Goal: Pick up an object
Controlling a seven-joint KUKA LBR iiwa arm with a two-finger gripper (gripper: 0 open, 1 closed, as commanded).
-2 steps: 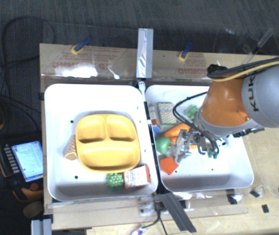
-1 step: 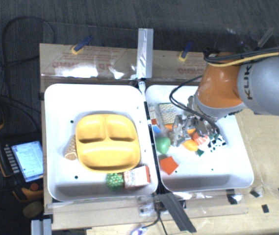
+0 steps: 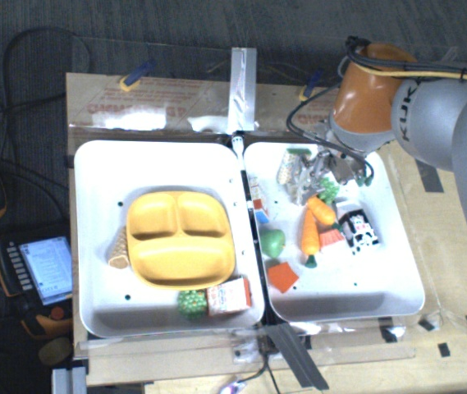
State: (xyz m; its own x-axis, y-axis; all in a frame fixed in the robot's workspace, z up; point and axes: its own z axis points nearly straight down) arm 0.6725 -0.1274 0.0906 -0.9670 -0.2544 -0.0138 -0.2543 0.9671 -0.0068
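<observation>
The arm [image 3: 414,113] reaches over the far edge of the right bin [image 3: 397,277]. The left bin [image 3: 93,220] carries a yellow divided tray [image 3: 180,236] at its centre. The gripper [image 3: 311,171] hangs low near the right bin's far edge; its opening cannot be determined, and no object is visibly held. Candidate objects lie just beside it: an orange carrot [image 3: 311,228] toward the bin's centre. Judged step: approach. Next move requires descent onto one item, then closure.
</observation>
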